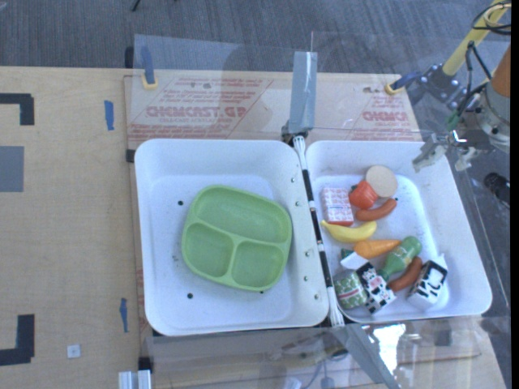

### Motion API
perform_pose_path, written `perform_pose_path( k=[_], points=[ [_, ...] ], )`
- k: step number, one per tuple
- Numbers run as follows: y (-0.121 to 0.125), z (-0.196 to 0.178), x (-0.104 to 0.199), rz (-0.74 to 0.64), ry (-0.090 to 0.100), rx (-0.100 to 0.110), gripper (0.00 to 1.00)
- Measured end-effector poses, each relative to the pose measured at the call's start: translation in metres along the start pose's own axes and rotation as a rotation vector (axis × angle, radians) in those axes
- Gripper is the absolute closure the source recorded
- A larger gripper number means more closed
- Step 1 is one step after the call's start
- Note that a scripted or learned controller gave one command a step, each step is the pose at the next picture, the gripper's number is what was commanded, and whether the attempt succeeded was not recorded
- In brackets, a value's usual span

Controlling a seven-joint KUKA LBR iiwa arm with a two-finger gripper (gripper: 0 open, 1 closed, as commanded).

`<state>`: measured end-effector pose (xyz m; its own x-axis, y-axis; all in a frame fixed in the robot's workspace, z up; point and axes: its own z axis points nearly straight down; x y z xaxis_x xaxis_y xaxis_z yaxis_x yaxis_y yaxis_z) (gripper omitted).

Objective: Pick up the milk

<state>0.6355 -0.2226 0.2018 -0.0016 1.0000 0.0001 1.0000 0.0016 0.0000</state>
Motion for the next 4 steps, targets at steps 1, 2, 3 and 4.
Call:
perform_pose_path(
  k=[1,2,3,4],
  points=[
    [-0.021,0.033,0.000,0.314,0.000,0.003,0.00],
    [-0.086,0.107,0.019,0.156,0.009,0.005,0.00],
    [-0.136,0.105,0.017,0.075,0.003,-0.004,0.00],
    [-0.154,0.114,0.074,-0.229,-0.001,-0.007,0.00]
  ],
)
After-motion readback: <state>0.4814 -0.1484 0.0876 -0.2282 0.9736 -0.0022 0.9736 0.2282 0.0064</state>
